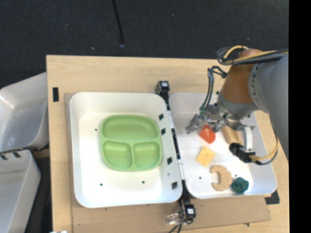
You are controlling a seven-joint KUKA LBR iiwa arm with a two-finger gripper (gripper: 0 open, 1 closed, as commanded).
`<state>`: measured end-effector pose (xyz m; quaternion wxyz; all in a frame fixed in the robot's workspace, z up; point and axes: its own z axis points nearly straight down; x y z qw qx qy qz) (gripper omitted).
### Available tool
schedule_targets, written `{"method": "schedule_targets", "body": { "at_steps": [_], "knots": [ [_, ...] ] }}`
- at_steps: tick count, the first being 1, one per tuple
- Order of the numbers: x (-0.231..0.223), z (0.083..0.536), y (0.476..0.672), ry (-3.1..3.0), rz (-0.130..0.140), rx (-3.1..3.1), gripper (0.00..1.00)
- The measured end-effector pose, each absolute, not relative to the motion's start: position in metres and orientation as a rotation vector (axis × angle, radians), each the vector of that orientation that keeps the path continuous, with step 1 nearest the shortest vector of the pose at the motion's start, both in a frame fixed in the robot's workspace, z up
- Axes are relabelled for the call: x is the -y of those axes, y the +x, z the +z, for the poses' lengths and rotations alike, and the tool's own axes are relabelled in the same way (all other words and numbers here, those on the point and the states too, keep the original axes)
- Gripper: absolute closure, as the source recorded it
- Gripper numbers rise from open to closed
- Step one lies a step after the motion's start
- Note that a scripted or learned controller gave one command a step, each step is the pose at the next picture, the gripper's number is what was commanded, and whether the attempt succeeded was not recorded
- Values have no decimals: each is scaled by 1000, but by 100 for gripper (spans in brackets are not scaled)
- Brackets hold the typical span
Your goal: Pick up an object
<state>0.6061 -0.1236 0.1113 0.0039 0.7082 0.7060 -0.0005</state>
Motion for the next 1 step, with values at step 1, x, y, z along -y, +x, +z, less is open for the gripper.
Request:
{"method": "schedule_targets", "body": {
  "at_steps": [1],
  "knots": [
    [127,109,611,2217,10,-2205,0]
  ]
}}
